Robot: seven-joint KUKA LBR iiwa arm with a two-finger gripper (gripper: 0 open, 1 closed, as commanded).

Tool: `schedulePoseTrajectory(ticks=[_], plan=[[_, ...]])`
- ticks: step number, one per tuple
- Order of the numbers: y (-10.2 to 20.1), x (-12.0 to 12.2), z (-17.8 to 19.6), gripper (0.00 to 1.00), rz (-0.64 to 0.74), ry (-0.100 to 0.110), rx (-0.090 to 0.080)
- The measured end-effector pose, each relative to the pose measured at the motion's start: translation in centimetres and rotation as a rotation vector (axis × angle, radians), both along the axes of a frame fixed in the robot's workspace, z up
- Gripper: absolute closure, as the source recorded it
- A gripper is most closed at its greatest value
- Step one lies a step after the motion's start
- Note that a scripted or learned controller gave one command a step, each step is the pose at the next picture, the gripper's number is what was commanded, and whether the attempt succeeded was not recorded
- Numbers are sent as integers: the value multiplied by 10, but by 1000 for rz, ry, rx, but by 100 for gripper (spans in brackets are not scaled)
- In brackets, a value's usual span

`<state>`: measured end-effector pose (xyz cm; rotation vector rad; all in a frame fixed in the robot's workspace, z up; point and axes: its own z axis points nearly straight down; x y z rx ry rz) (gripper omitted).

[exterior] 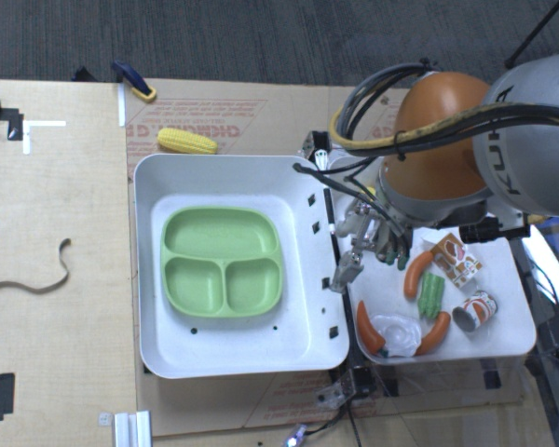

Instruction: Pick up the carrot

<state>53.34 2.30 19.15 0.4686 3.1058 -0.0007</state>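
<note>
Two white bins sit side by side on the table (56, 203). The left bin (154, 343) holds one green plate (222, 261) with three compartments. The right bin (512, 338) holds three orange-red pieces. The tapered one at its 7 o'clock corner looks to be the carrot (368, 329), beside one clear wrapper (398, 333). There is also one green piece (431, 296), one carton (456, 260) and one can (476, 309), their labels unreadable.

One corn cob (186, 140) lies at the left bin's 12 o'clock.

The gripper (351, 264) hangs at the right bin's 9 o'clock edge, apart from the carrot. Whether it is spread or closed I cannot tell. The arm (531, 128) shows the letters "KU".
</note>
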Motion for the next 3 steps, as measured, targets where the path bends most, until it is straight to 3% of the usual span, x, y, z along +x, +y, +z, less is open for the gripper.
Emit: schedulePoseTrajectory(ticks=[1,2,3], plan=[[69,-44,0,0,-264,2,-1],[108,-10,-92,0,-455,-16,7],[81,7,-92,0,-362,-17,9]])
